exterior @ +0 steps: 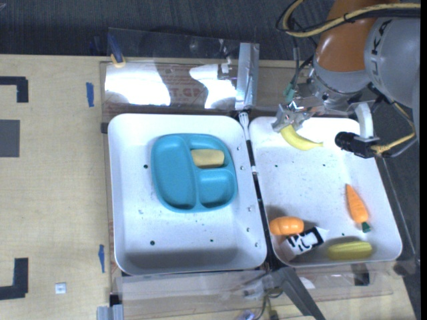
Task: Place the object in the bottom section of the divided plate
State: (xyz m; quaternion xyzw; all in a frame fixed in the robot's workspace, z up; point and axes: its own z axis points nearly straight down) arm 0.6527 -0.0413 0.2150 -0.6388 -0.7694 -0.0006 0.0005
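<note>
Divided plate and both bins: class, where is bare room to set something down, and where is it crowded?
Free: the blue divided plate's large left section and small bottom section; the right bin's middle. Crowded: that bin's front, with orange piece, card, yellow-green piece.

Single fixed cam above bench, looking down at a slant, far enough back to take in both bins, left bin (127,199) w/ blue divided plate (173,175) & right bin (383,199), w/ arm (373,39) entering from right.
</note>
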